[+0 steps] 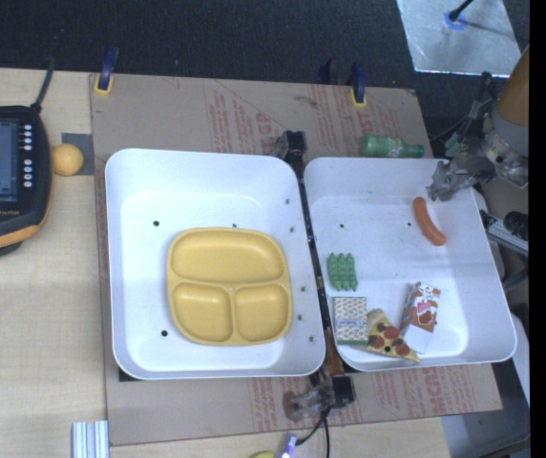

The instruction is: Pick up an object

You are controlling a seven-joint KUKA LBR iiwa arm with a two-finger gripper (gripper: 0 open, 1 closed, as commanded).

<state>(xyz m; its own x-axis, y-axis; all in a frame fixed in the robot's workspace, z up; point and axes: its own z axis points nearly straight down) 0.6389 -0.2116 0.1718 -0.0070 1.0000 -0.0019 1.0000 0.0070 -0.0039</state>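
End effector (442,185) status: I hovered at the right bin's (464,351) far right rim, carrying nothing; finger state could not be determined. No pick was done. Nearest lay the pizza slice (388,337) and cards, then the green block (341,271); farther, the sausage (430,221), just beside me, looked the likeliest target.

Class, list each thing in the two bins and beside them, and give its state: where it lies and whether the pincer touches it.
yellow divided tray: flat in the left bin.
sausage: lying loose in the right bin.
green block: lying in the right bin.
pizza slice: flat near the front wall.
pincer: over the right bin's far corner, holding nothing visible.
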